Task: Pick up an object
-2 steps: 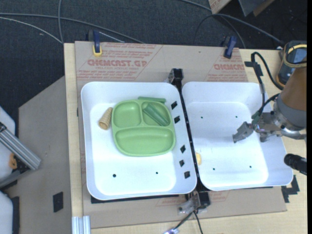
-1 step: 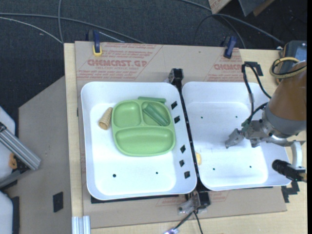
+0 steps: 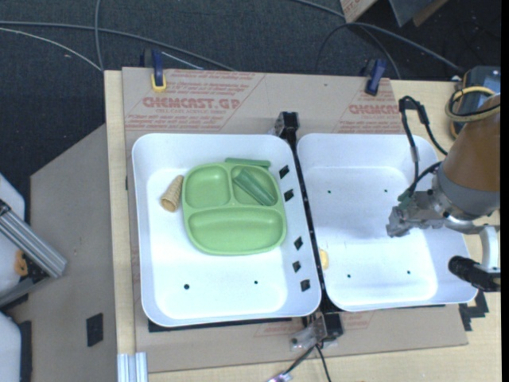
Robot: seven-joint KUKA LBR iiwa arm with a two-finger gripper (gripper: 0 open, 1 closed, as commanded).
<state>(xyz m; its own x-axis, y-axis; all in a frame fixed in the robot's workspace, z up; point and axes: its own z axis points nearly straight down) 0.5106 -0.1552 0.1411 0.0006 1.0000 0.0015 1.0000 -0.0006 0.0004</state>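
Currently the pincer [image 3: 395, 224] sits low over the right shallow white plastic bin [image 3: 350, 289], near its right-hand side, with bare bin floor under it. Can't tell whether it is released or clenched (too small and dark from this angle), and nothing is visible in it.

The pickable things are all in the left shallow white plastic bin [image 3: 223, 293]:
- light green divided plastic plate [image 3: 231, 229], roughly centred
- darker green oblong piece [image 3: 256, 186] lying in the plate's upper right compartment
- small tan cone-shaped object [image 3: 170, 193] just beside the plate's left edge, lying on its side
- a small yellowish bit [image 3: 323, 259] by the divider between the bins, too small to identify

My read: the arm is well apart from every candidate, so the step in hand is really approach.

To do it well:
- lift clear of the bin wall and divider before crossing left
- go for the cone; it lies free on the bin floor, away from the bin walls
- align the fingers across its narrow axis so it doesn't roll out
- skip the plate (too wide and flat for a two-finger grab, I'd guess)
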